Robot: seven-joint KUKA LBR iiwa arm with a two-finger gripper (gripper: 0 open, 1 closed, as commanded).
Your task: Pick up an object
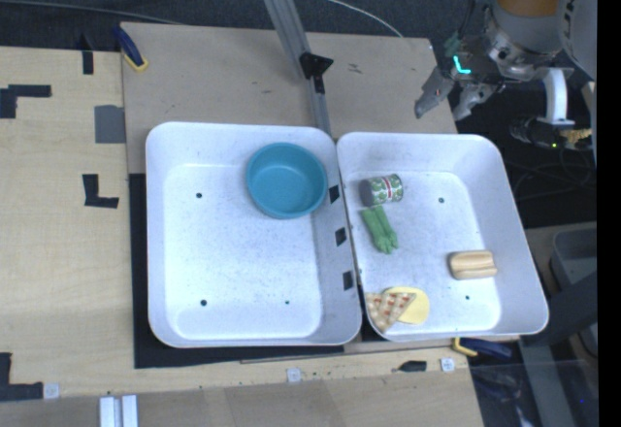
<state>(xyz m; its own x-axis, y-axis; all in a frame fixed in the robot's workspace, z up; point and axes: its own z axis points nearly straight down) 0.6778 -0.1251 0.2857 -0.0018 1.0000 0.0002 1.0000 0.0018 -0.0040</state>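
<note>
My gripper [448, 101] hangs above the bench just past the far edge of the right bin [505, 182], its two fingers spread open with nothing between them. In the right bin lie a small green-and-red can [384, 189] on its side, a green pea pod toy [380, 229] just below it, a tan bread-roll shape [473, 265] near the right wall, and a yellow pizza slice toy [397, 307] at the near left corner. A blue bowl [285, 180] sits in the far right part of the left bin [175, 221].
A slanted grey metal pole [284, 13] crosses the bench behind the bins and ends at the divide between them. Black tape marks lie on the wooden bench at left. Cables run off the bench at right.
</note>
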